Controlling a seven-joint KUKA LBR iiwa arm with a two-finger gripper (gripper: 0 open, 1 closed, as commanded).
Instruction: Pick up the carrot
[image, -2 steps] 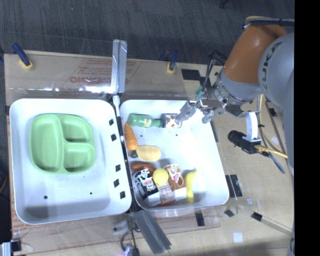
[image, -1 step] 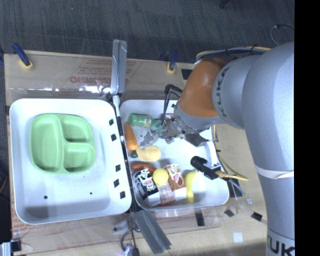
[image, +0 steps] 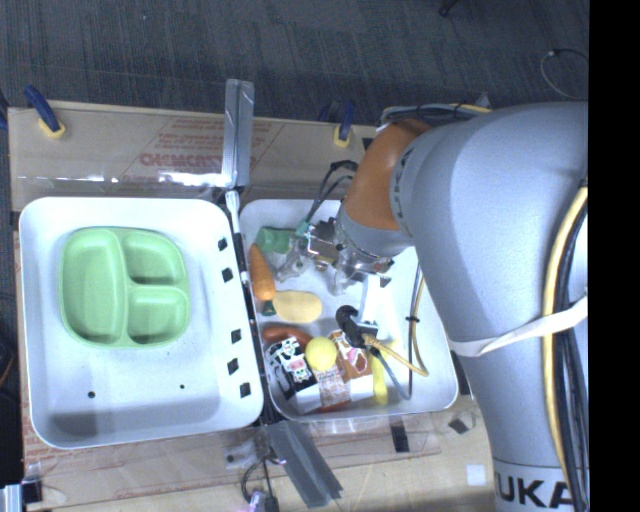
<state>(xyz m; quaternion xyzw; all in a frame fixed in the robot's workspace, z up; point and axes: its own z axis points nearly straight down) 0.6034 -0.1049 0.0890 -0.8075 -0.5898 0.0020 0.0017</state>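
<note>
The carrot (image: 262, 277) is a slim orange piece lying lengthwise against the left wall of the right bin (image: 432, 385), its top end beside a green leafy item (image: 272, 240). My gripper (image: 318, 260) hangs over the upper middle of that bin, just right of the carrot and a little above a pale yellow potato-like piece (image: 297, 306). Nothing from the bin shows in the gripper. The grey arm with its orange band (image: 375, 190) covers the bin's upper right part.
The right bin's lower part holds a yellow lemon (image: 321, 353), a black-and-white patterned item (image: 288, 360), a red piece (image: 284, 334) and small boxes (image: 347, 368). The left bin (image: 40, 300) holds a green divided plate (image: 125, 286).
</note>
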